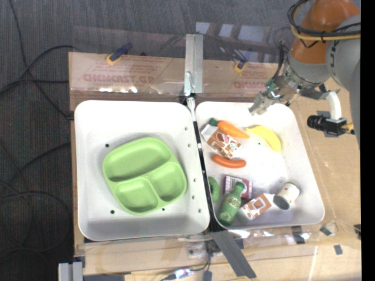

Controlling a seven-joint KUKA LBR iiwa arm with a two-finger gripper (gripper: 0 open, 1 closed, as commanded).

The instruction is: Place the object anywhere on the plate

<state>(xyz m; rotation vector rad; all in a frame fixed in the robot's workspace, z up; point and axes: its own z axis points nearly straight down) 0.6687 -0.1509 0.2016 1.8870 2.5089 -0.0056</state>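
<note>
White plastic makes up two shallow bins side by side on a tabletop [345, 174], seen from above at a slant. Nearest the viewer, along the right bin's [304, 212] edge at about 6 o'clock, lie a green bottle [231, 202], a small printed carton [256, 206] and a white cup on its side [286, 194]. Toward the middle of that bin sits a red sausage [229, 161], then a second printed carton [221, 141], an orange carrot [231, 129] and a yellow banana [265, 136] near 12 o'clock. All look like toy food, so probably light, stiff and smooth; the rounded ones may slip or roll, and a hold across a narrow middle seems safest. The task does not say which is the object to move, and nothing is held. In the left bin [88, 174] rests a green plate [126, 163] with three compartments, apparently bare. Farthest away, at the right bin's 1 o'clock corner, the gripper [262, 103] hangs over the rim below a grey and orange arm [319, 28]. Whether the jaws are open or closed I cannot tell.
</note>
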